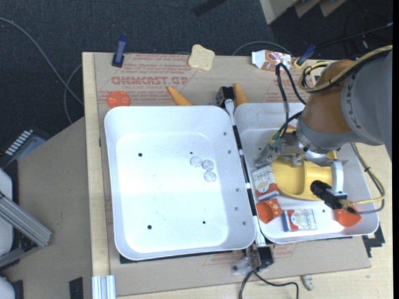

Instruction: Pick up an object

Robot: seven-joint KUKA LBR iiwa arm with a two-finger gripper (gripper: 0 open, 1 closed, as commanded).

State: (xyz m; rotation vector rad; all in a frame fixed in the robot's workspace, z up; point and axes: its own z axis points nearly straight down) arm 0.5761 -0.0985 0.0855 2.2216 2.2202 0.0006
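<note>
My gripper [282, 149] reaches down into the right bin [361, 167], at its left middle. It hangs just above a yellow object [292, 178] that lies in the centre of that bin. A small printed packet [263, 180] lies to the left of the yellow object. Below it are a red piece [269, 211] and a flat printed card [300, 219]. An orange-red piece [348, 217] rests near the bin's front right corner. The arm's grey body hides the back of this bin.
The left bin [124, 136] holds a few small clear discs [203, 167] near its middle. On the board behind the bins lie a bread-shaped piece [201, 56], a blue clip [119, 50], an orange disc [116, 98], an orange carrot shape [179, 96] and a wrapper [272, 59].
</note>
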